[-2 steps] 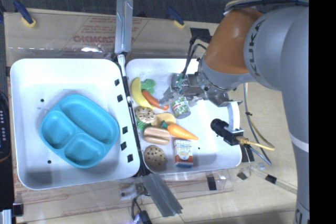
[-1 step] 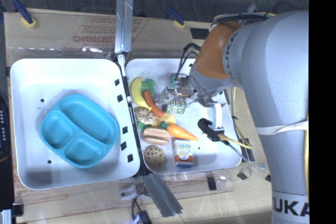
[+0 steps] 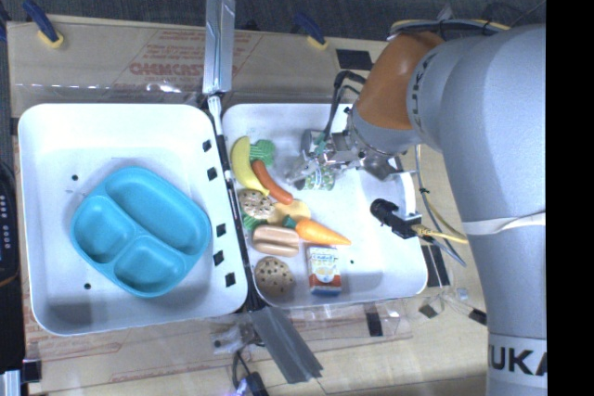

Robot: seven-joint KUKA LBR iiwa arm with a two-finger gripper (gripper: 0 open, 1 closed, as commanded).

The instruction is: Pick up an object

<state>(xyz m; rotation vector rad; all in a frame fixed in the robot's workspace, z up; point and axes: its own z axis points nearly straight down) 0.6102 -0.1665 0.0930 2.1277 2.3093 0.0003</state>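
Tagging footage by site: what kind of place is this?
Likely a robot-grasping test bench in a lab: a KUKA arm over two white bins, toy food such as a carrot, and a blue divided plate.

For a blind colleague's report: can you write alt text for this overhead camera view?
A grey robot arm's gripper hangs over the right white bin beside a pile of toy food: banana, carrot, hot dog. The left bin holds a blue divided plate.
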